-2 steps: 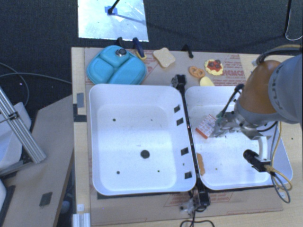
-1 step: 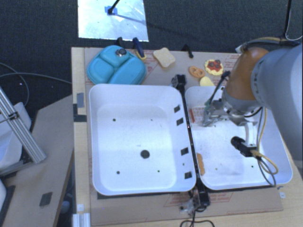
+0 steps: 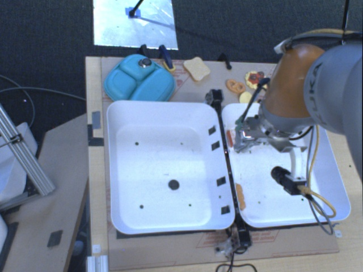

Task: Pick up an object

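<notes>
Two white bins sit on the table (image 3: 96, 152). The tool (image 3: 243, 140) hangs low in the right bin (image 3: 329, 180), near an orange object (image 3: 240, 196); grasp unconfirmed, pickup pending.

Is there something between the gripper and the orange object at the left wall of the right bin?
Nothing visible blocks it. The gripper sits low in the right bin, and the orange object lies nearer the camera on bare white floor, by the bin's left wall.

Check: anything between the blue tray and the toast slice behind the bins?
Camera view: a blue-handled tool lies between blue tray and toast slice.
</notes>
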